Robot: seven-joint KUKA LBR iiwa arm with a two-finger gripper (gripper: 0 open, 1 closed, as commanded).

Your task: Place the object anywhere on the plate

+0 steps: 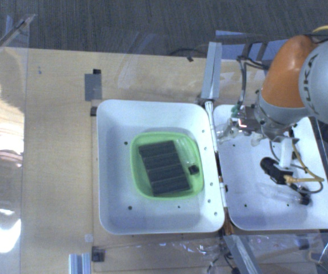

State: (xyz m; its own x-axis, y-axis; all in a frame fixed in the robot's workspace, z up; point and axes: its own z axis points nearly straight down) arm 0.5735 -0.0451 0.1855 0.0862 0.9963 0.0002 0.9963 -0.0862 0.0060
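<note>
Dark ribbed object (pixel 163 167) lies on green plate (pixel 138 153), frame centre; gripper (pixel 239 121) at right, state cannot be determined.

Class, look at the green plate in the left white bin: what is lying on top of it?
A dark ribbed rectangular block lies on the green plate, with a small black piece beside it. The plate surface beneath the block is covered.
</note>
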